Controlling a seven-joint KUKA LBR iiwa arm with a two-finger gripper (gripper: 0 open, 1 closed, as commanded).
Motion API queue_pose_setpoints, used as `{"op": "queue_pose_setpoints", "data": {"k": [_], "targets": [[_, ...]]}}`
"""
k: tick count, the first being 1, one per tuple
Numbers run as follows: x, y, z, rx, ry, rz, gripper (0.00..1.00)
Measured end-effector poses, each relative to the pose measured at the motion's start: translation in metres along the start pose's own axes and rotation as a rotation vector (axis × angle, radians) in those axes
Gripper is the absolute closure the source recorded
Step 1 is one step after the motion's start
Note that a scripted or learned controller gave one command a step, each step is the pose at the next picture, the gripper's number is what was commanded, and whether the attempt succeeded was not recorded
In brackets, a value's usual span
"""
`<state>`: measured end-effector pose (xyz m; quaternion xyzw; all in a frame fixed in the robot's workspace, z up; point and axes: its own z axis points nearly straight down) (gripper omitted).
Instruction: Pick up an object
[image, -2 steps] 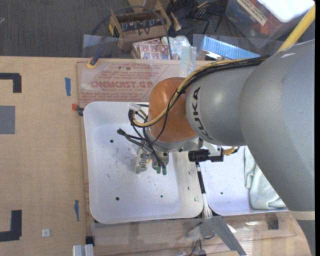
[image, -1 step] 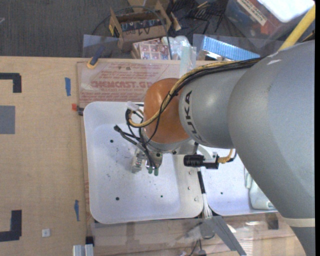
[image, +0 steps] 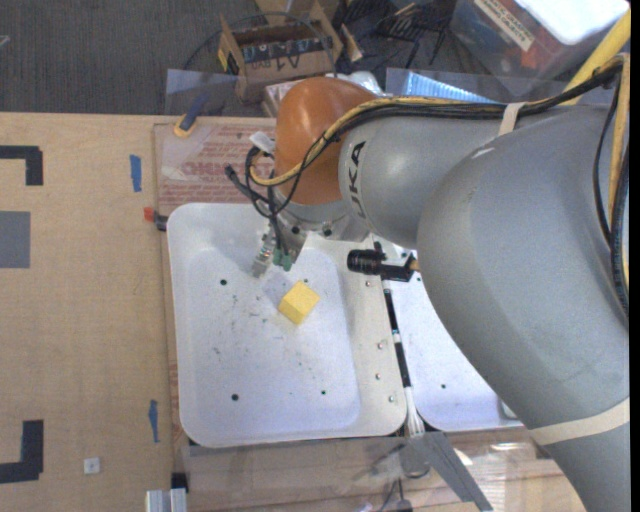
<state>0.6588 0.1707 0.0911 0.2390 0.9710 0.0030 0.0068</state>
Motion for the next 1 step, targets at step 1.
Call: {"op": "queue_pose_setpoints", "data": {"k": [1], "targets": [[0.0319, 0.0431, -0.0023, -0.006, -0.007, -0.314, 1.0]]}}
